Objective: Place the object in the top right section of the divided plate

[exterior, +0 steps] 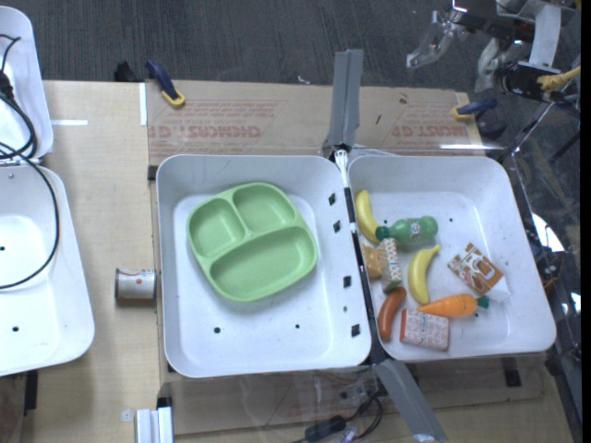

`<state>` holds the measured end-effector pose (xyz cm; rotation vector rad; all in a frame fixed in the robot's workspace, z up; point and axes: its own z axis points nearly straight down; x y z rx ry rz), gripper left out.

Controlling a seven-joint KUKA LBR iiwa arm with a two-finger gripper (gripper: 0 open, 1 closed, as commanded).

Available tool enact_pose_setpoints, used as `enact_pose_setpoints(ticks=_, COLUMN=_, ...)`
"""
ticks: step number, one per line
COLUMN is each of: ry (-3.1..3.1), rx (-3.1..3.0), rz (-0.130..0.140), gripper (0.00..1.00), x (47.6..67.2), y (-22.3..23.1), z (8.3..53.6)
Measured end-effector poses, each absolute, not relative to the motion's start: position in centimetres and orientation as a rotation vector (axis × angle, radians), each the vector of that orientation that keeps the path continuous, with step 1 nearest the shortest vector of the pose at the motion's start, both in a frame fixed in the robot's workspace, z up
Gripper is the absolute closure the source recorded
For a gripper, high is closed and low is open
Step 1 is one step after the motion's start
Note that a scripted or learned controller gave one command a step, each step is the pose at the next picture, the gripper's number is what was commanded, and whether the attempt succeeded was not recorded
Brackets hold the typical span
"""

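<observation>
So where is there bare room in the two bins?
Left bin: bare floor around the green divided plate, widest below it. Right bin: open strip along its top; the middle and lower part is crowded with bananas, bottle, carrot and packets.

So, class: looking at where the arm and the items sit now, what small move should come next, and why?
Probably bring the end effector down over the right bin. It hangs above the bench's far edge, holding nothing, while the bananas, carrot and bottle lie in that bin and the green divided plate has nothing on it.
</observation>
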<state>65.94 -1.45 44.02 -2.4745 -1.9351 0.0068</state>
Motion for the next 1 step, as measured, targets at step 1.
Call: enact_pose_setpoints(ticks=1, ry=-1.935, rx=-2.475, rz=0.007, gripper=0.00, x=65.94, y=-1.45, z=44.02)
